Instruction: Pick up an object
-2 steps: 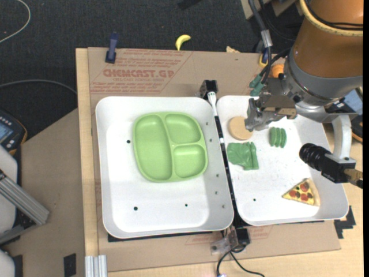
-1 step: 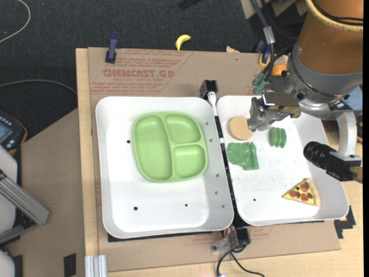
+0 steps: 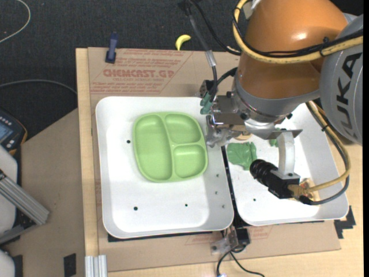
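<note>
A green leafy object [image 3: 241, 154] lies in the right bin [image 3: 271, 209] near its left wall. Just above it a small tan piece [image 3: 244, 136] peeks out from under the wrist. My gripper [image 3: 233, 137] hangs low over these objects, mostly hidden by the arm's big orange band [image 3: 288, 27] and grey wrist. A green divided plate [image 3: 170, 146] sits in the left bin [image 3: 150, 212], apart from the gripper.
A black connector with a yellow cable [image 3: 279, 180] hangs off the wrist over the right bin. A white curved piece [image 3: 286, 153] sits beside it. A cardboard sheet [image 3: 144, 71] lies behind the bins with a blue clip [image 3: 111, 48] and a small yellow item [image 3: 183, 40].
</note>
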`<state>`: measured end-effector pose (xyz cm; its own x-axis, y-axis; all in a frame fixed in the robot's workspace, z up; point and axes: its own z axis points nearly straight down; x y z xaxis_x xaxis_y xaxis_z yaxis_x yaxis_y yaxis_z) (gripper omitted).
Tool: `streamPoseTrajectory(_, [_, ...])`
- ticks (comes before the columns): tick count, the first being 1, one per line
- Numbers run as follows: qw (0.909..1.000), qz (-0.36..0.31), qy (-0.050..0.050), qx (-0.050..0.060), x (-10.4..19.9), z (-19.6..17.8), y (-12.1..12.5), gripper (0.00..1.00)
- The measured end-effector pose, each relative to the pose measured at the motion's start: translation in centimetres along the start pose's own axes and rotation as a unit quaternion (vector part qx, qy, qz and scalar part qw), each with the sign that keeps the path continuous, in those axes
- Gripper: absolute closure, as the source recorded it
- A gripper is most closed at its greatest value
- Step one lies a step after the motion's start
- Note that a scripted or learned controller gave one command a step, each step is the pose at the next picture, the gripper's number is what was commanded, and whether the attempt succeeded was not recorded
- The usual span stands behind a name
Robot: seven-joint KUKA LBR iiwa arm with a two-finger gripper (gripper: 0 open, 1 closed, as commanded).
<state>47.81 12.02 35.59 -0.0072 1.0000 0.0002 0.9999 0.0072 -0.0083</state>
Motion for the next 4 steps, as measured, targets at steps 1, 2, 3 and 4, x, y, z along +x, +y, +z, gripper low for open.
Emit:
streamPoseTrajectory(1, [0.9999, 0.007, 0.000, -0.010, -6.6, -8.1, 0.1, 1.00])
streamPoseTrajectory(2, [1.0000, 0.000, 0.001, -0.007, 0.4, -9.0, 0.1, 1.00])
streamPoseTrajectory(3, [1.0000, 0.001, -0.002, 0.004, 6.1, 4.4, -0.1, 1.00])
streamPoseTrajectory(4, [0.9999, 0.010, -0.001, -0.004, -6.8, 2.0, 0.1, 1.00])
